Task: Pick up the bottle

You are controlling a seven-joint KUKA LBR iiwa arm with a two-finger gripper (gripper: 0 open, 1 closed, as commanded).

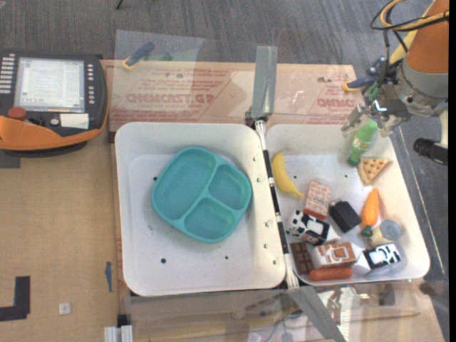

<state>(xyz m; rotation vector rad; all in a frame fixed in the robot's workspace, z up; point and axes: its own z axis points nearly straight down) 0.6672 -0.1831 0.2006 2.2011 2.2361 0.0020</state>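
At the upper right of the frame, the gripper (pixel 368 120) pinches the top of the green bottle (pixel 362 142). The bottle hangs tilted over the right bin (pixel 417 212), near a pizza slice (pixel 373 168).

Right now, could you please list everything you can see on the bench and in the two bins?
Plate: one, teal, three compartments, in the left bin.
Bottle: one, green, at the back of the right bin, under the gripper.
Banana: one, yellow, right bin, near the divider.
Pizza slice: one, tan, right bin, in front of the bottle.
Carrot: one, orange, right bin.
Black block: one, right bin, left of the carrot.
Small boxes and toys: several, mixed colours, front of the right bin.
Control pendant: one, grey and orange, left of the bins.
Gripper: one, above the bottle; grasp unclear.
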